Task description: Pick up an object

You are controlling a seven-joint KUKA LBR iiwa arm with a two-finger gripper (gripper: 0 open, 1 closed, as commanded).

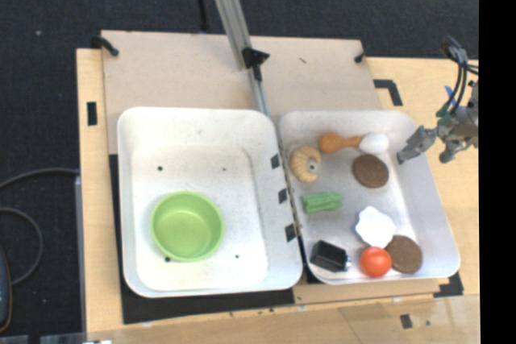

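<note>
White bins sit side by side on the tan desk (93,173). Nearest the lower edge of the frame, the right bin (439,213) holds a black block (329,255), a red ball (375,262) and a brown disc (405,253), the ball touching the disc. Just above these lies a white lump (374,225). The left bin (242,141) holds a green bowl (187,225) at lower left. Mid-frame lie a green block (322,203), a second brown disc (370,171) and a tan shell-shaped item (305,163). Farther up lies an orange-and-white piece (353,143). The claw (423,142) hangs at the right bin's upper right rim, holding nothing; its opening cannot be determined.
</note>
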